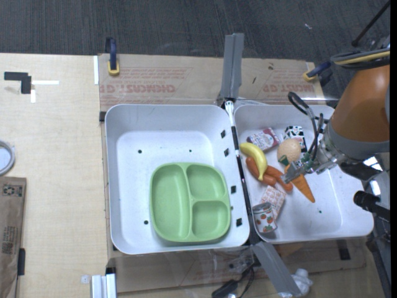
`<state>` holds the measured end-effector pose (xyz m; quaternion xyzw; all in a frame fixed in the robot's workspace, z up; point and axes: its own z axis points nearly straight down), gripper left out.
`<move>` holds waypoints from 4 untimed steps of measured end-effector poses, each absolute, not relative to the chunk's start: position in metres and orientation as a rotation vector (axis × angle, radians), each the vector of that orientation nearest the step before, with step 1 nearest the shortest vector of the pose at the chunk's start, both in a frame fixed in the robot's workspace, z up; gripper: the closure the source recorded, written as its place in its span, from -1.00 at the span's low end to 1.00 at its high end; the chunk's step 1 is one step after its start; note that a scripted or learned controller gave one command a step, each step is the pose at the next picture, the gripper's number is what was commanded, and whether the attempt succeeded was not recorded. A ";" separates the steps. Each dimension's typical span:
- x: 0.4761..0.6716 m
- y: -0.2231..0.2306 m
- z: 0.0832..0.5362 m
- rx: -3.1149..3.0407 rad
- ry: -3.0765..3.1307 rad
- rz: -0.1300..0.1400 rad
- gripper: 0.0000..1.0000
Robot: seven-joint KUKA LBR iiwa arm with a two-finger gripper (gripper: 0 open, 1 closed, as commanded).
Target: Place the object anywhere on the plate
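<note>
The room is evenly and brightly lit from overhead, with no hard glare anywhere. The 2 white bins [124, 185] look a little washed out, and shadows under the green plate [190, 202] stay soft and thin. The dark floor [186, 11] at the top soaks up light. Focus is fair but grainy; the orange arm [366, 107] at the right looks soft.
</note>
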<state>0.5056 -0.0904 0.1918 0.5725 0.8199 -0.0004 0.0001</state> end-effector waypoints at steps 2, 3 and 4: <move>0.497 0.137 0.179 1.482 2.772 -0.006 1.00; 0.476 0.206 0.131 1.618 2.696 -0.009 1.00; 0.477 0.206 0.132 1.618 2.695 -0.008 -1.00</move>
